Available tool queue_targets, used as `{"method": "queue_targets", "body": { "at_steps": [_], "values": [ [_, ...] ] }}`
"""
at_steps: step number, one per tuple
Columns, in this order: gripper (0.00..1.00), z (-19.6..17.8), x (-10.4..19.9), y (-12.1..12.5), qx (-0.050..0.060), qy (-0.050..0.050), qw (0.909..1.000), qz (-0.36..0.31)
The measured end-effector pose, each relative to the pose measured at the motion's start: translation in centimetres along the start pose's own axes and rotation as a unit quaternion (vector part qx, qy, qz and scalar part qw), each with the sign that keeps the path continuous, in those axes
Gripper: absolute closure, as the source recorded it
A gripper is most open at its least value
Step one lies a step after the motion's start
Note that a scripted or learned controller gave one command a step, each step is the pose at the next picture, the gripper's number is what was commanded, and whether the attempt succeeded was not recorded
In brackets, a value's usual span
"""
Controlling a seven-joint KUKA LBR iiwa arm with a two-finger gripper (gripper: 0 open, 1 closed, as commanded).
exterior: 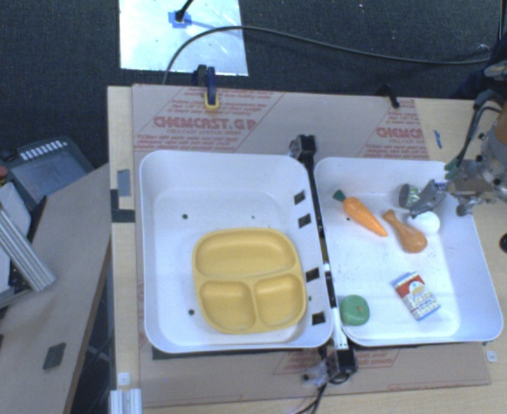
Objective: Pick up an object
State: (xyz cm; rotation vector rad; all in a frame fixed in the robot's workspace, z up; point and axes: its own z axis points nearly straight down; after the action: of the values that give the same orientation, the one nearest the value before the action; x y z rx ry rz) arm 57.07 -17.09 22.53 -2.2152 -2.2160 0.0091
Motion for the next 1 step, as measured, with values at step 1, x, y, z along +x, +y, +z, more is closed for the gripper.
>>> {"method": "queue_targets", "body": {
  "at_steps": [1],
  "values": [
    [0.0,-0.64,0.04,0.25,-0.005,-0.001,1.0,-0.001]
  ]
}}
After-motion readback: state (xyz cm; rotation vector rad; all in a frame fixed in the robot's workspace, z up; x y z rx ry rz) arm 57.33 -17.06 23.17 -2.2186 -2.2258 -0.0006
